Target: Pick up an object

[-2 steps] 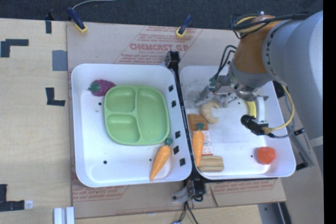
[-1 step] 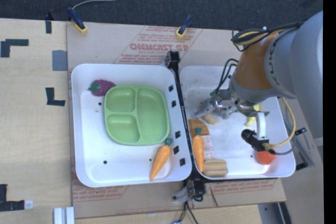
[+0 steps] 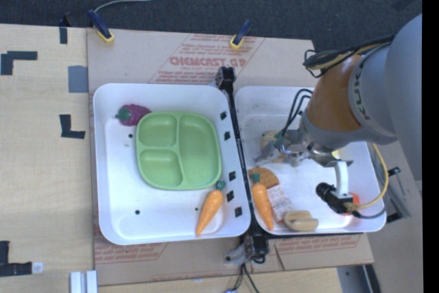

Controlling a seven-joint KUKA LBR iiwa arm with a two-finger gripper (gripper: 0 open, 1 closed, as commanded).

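Note:
My gripper [image 3: 274, 145] hangs low over the upper left part of the right bin [image 3: 363, 226], just above a brown round piece [image 3: 265, 177]. Below that piece lie an orange carrot [image 3: 261, 205], a small white packet [image 3: 279, 198] and a tan bread-like piece [image 3: 300, 220]. I see nothing clearly held in the gripper. The left bin [image 3: 110, 168] holds a green divided plate [image 3: 180, 150], a purple berry cluster [image 3: 133, 113] at its upper left and a second carrot [image 3: 209, 211] at its lower right.
The grey arm with its orange band [image 3: 336, 101] covers the upper right of the right bin. A black connector with cables [image 3: 333, 197] hangs over the bin's lower right. A black divider [image 3: 234, 147] runs between the bins. Yellow clamps [image 3: 101, 27] hold the cardboard.

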